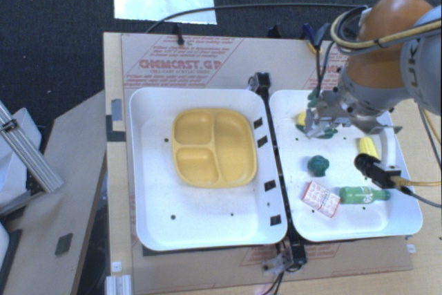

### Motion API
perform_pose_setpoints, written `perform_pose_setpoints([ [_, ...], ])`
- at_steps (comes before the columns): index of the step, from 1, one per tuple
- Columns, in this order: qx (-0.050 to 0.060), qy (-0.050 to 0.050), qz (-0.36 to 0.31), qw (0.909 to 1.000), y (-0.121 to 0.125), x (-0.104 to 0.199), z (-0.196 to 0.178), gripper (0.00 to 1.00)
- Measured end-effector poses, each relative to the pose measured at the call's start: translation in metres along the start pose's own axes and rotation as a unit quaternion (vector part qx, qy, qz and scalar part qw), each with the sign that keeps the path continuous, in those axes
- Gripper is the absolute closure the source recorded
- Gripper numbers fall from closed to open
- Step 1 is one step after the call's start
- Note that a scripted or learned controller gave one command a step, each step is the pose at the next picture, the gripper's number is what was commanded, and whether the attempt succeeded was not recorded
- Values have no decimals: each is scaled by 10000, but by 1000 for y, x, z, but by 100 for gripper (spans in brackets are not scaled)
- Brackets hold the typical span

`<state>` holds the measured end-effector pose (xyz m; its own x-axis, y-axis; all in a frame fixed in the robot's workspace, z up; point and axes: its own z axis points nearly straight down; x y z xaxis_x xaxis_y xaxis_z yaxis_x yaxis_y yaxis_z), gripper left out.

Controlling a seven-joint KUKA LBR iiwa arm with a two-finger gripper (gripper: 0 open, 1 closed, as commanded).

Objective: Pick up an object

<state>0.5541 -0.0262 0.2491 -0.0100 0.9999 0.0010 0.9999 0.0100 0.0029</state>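
We see the gripper (319, 122) low at twelve o'clock in the right bin (407, 217), beside a yellow piece (302, 119); whether it grips, we cannot tell. A knobbly green lump (318, 164) sits mid-bin, with a smooth green plastic bottle (362, 195) at five o'clock.

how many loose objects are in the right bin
5 visible. A yellow piece by the gripper near the bin's far edge, a yellow block at right, a dark green lump mid-bin, a red-and-white packet and a green bottle near the front. The arm may hide more.
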Motion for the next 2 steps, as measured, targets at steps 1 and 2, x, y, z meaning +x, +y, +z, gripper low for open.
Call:
perform_pose_setpoints([
  [1, 12, 3, 0, 10000, 7, 54, 16, 100],
  [2, 2, 6, -1, 10000, 15, 98, 12, 100],
])
